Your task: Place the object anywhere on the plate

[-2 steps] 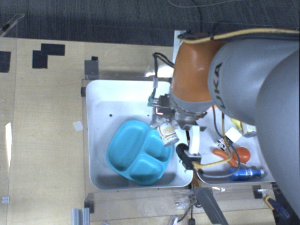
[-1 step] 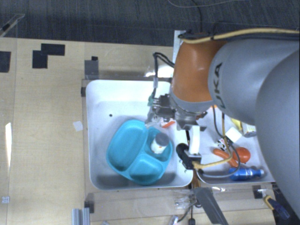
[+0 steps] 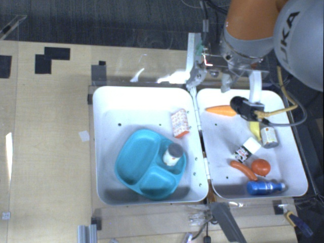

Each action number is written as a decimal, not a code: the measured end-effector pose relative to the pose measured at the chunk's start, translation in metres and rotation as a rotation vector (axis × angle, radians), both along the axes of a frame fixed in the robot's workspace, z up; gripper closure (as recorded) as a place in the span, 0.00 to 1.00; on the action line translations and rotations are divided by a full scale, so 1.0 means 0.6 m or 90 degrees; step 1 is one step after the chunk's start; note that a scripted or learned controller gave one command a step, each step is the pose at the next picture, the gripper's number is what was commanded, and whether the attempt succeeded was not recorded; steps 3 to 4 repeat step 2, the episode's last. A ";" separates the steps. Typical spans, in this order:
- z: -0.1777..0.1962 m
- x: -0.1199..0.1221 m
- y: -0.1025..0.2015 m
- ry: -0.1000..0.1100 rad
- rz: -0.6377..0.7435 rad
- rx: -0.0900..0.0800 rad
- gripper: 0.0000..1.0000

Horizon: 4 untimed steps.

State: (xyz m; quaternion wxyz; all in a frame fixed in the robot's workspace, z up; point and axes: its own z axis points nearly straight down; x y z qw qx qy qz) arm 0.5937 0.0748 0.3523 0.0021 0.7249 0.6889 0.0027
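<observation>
Reaching in from the upper right of the frame, the grey arm [image 3: 298, 29] is noted first; "KU" of the maker's lettering is read on its casing, the rest being cut off. A pale surface [image 3: 50, 135] is seen beneath, with the left bin [image 3: 104, 135] and the right bin [image 3: 217, 135] set side by side at centre.

A blue divided plate [image 3: 142, 168] is found low in the left bin. A small white capped bottle [image 3: 173, 155], judged to be the task's thing, rests on the plate's right-hand part, near its upper right rim.

The claw [image 3: 230, 80] is held over the top edge of the right bin, well apart from the capped bottle. How far open it is cannot be told, and nothing is seen held in it.

Key relation: the capped bottle lies down and to the left of the claw, across the wall the two bins share. Its long axis cannot be settled; the grey cap seems turned toward the camera. Placement is judged done.

A printed packet [image 3: 179, 123] is logged just above the plate; its print is too small to be read. An orange carrot [image 3: 221, 111] and a blue bottle [image 3: 266, 187] are logged in the right bin.
</observation>
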 end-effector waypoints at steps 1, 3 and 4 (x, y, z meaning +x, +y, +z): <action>0.018 0.002 0.003 -0.003 0.006 0.000 1.00; 0.018 0.002 0.003 -0.003 0.006 0.000 0.00; 0.018 0.002 0.003 -0.003 0.006 0.000 0.00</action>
